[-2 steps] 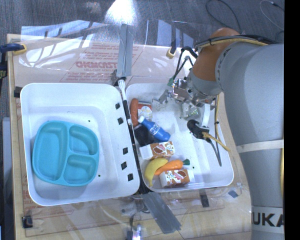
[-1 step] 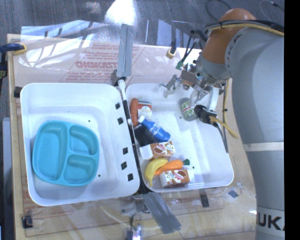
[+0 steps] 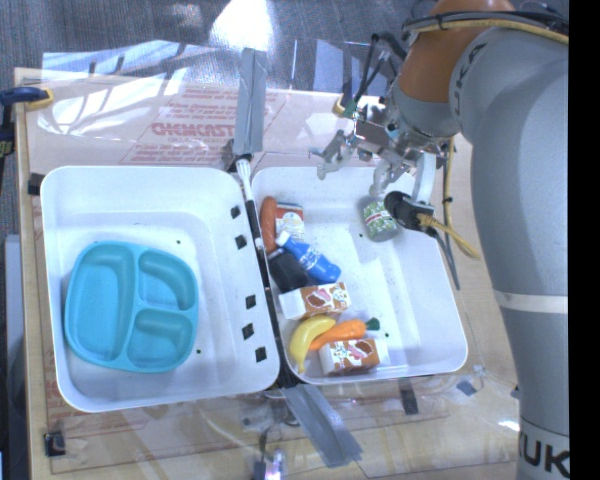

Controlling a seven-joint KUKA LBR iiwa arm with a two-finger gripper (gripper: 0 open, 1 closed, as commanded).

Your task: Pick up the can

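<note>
From the overhead camera, the worktop (image 3: 100, 118) carried two shallow white bins side by side. The left bin (image 3: 70, 198) held a light blue divided plate (image 3: 131, 306), lying flat in its lower part. The right bin (image 3: 435, 308) held the rest: a small can (image 3: 378, 219) with a greenish label, lying tilted near the bin's upper right corner, well apart from the other things. Along the bin's left wall lay a sausage (image 3: 269, 222), a dark blue bottle (image 3: 308, 259) with a white cap, a small printed carton (image 3: 325, 298), a banana (image 3: 309, 334), a carrot (image 3: 342, 332) crossing just over it, and a second carton (image 3: 352, 354) at the near edge. The grey arm (image 3: 520, 148) with its orange band reached in from the right, and the hand (image 3: 358, 158) hung over the upper rim of the right bin, just above the can and apart from it. Its fingers stood spread wide, with nothing between them.
</note>
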